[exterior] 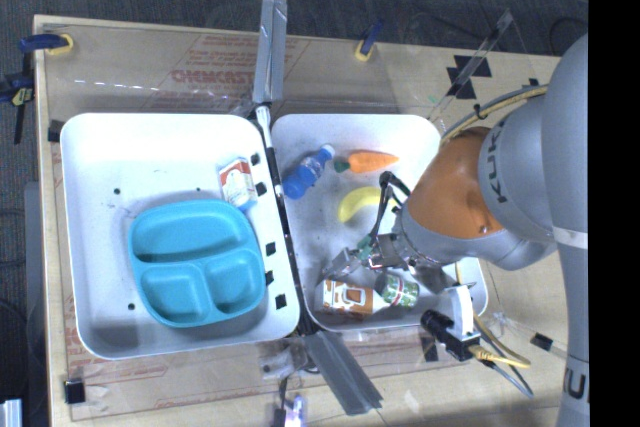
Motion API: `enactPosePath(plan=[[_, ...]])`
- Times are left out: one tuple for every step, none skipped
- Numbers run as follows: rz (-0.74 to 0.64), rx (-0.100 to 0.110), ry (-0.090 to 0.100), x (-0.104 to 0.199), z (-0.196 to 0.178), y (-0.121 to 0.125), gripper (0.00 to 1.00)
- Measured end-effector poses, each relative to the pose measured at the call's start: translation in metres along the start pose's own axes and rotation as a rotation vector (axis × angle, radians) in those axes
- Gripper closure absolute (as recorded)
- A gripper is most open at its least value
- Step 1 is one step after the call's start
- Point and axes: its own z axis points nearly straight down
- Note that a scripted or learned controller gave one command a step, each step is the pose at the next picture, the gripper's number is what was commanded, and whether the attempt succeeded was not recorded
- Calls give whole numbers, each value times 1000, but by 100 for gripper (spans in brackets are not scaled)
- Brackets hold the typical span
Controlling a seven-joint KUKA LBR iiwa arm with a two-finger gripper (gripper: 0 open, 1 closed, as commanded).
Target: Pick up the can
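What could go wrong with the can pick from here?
1. The can lies on its side, hard against the carton near the right bin's front wall; the jaws may catch the carton or nudge both.
2. Lying down, it could roll when touched.
3. The arm's wrist hangs over the spot, so the gripper is hard to check.

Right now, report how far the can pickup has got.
Done: the arm has reached into the right bin, and its pincer sits low just above the can. In hand: nothing visibly; the can lies on the bin floor beside the juice carton. Left: grasp the can and lift it.
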Motion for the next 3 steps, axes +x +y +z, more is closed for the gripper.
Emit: enactPosePath(plan=[[-14, 0, 0, -42, -89, -3, 0], [-301, -3, -1, -41, 0, -2, 0], [-301, -3, -1, -41, -1, -2, 0]])
